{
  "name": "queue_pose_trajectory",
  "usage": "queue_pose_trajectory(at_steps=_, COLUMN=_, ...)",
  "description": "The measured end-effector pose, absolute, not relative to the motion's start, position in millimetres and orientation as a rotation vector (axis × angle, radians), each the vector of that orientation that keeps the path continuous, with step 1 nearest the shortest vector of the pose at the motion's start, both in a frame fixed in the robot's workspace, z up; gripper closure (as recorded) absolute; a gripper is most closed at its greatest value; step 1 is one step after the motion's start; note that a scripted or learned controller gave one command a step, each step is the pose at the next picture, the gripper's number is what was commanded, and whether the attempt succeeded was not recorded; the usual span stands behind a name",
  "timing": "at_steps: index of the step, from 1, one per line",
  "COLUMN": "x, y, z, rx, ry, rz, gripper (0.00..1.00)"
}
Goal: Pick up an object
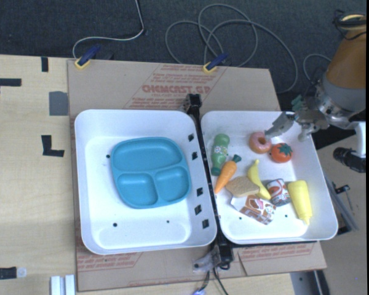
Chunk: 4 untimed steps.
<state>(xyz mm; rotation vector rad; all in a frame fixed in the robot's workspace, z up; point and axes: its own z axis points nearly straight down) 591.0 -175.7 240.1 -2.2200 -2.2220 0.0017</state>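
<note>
Two shallow white bins are seen side by side on the tabletop [24, 183], on a sheet of brown cardboard [172, 88]. The left bin [89, 226] holds a blue divided plate [150, 171] near its centre. The right bin [323, 229] holds several toy foods: a green bottle [219, 151] and an orange carrot [226, 173] close to the divider, a piece of bread [242, 186], a yellow banana [257, 178], a printed packet [258, 208], a small can [278, 192] and a yellow bottle-shaped object [300, 200] toward the lower right. A pink doughnut [259, 142] and a red tomato [281, 153] lie near the upper right of this bin. The arm [347, 66] enters from the right of the frame, and its end effector [292, 128] is placed over the upper right corner of the right bin, just beside the doughnut and the tomato. Its two fingers [278, 125] are spread apart, and nothing is seen between them. Grey cables [234, 39] lie on the dark floor [37, 17] at the top.
</note>
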Motion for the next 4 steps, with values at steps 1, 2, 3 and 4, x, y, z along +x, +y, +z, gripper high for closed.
queue_pose_trajectory(at_steps=1, x=667.2, y=-188, z=139, rx=-2.217, ry=-2.221, rz=0.005, gripper=0.0)
queue_pose_trajectory(at_steps=2, x=653.0, y=-165, z=96, rx=-2.24, ry=-2.242, rz=-0.008, gripper=0.0)
queue_pose_trajectory(at_steps=3, x=656.3, y=-165, z=111, rx=-2.245, ry=-2.249, rz=-0.017, gripper=1.0)
queue_pose_trajectory(at_steps=4, x=654.6, y=-165, z=108, rx=-2.243, ry=-2.245, rz=-0.012, gripper=0.0)
